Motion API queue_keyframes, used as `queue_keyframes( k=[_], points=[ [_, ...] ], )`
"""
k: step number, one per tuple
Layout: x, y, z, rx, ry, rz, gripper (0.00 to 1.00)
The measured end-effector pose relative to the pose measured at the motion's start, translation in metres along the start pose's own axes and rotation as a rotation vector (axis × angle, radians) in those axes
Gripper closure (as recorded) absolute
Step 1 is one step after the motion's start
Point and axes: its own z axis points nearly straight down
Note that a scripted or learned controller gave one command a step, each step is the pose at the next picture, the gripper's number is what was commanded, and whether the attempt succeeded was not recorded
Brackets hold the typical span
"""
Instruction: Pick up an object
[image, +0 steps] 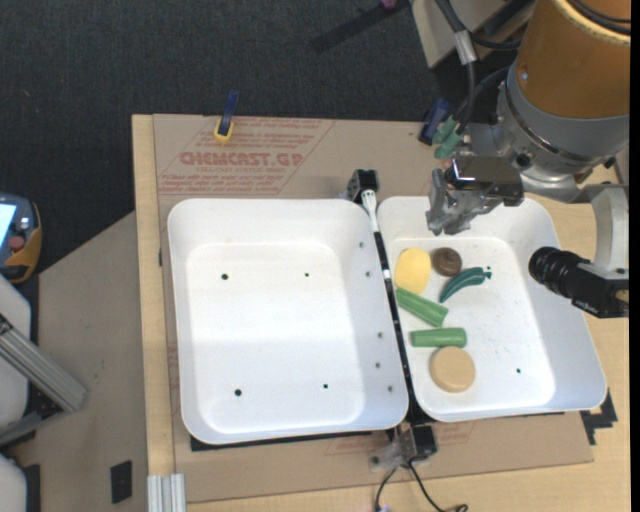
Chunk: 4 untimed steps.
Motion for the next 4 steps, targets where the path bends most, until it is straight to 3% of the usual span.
queue_keyframes(
  k=[1,2,3,4],
  points=[
    [0.001,0.001,-0.01,-0.003,0.0,-0.001,1.0],
    [0.023,-0.004,0.115,0.022,-0.001,0.002,1.0],
    [0.029,-0.002,0.029,-0.002,0.004,0.0,1.0],
    [0.04,-0.002,0.019,0.005,0.002,0.001,1.0]
  ],
)
